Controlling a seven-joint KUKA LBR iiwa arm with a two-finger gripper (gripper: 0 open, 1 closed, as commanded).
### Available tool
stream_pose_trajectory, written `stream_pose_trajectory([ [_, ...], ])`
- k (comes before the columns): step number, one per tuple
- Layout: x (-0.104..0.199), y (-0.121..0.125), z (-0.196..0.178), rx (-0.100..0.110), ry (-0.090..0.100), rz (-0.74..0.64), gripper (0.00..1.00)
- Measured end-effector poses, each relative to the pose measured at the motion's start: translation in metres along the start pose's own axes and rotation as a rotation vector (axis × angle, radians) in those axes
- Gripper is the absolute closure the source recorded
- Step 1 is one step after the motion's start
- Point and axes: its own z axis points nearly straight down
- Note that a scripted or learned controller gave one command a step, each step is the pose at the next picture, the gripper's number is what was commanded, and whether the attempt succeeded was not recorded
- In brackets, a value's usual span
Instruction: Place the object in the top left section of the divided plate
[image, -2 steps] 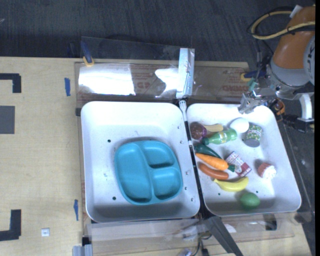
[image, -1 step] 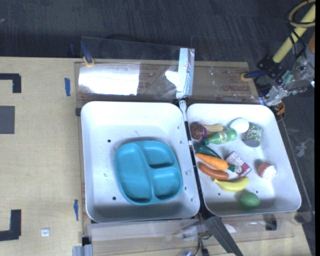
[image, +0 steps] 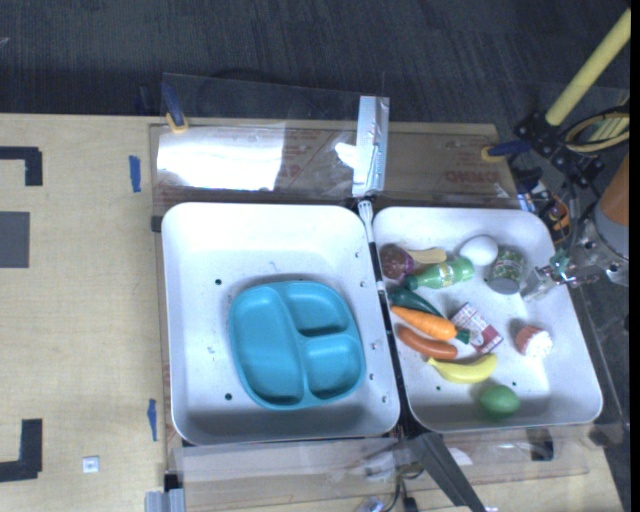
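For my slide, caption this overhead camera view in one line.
Blue divided plate in the left bin; toy food, including a carrot and banana, in the right bin.

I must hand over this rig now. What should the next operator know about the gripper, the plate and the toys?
Gripper: at the right bin's right edge; open or shut is unclear, nothing seen held.
Divided plate: blue, in the left bin, with nothing in its sections.
Toy foods, such as the carrot, banana and lime, lie in the right bin.
Done: nothing placed.
Left: pick an object, put it in the plate's top left section.

Blue divided plate (image: 296, 343), three sections, flat in left bin (image: 190, 300), toy foods (image: 440, 325) clustered in right bin (image: 570, 350)
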Motion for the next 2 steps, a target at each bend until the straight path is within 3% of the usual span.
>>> stream_pose_trajectory([
  [1,0.002,0.059,-0.039,-0.010,-0.004,0.048,1.00],
  [2,-0.021,0.100,-0.056,-0.009,-0.006,-0.055,1.00],
])
